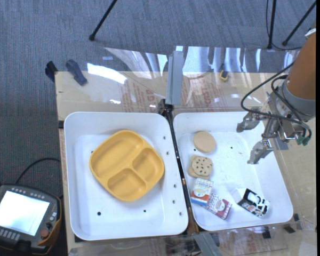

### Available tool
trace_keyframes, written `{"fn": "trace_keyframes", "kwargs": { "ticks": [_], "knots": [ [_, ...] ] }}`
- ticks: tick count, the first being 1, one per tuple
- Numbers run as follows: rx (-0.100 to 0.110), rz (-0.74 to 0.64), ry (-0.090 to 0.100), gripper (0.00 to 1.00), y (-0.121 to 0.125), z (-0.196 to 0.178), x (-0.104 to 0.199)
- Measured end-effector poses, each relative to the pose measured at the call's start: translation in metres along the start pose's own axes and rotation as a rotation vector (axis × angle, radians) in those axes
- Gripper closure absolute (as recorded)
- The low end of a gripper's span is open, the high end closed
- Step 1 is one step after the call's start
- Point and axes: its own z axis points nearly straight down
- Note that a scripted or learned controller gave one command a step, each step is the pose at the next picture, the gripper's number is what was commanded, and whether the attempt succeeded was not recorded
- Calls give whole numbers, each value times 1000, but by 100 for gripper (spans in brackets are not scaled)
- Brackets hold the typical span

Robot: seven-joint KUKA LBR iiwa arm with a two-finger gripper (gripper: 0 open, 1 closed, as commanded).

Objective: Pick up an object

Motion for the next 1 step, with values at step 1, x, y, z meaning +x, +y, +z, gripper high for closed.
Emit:
{"fn": "trace_keyframes", "kwargs": {
  "ticks": [1],
  "knots": [
    [-1,338,9,0,1,162,34]
  ]
}}
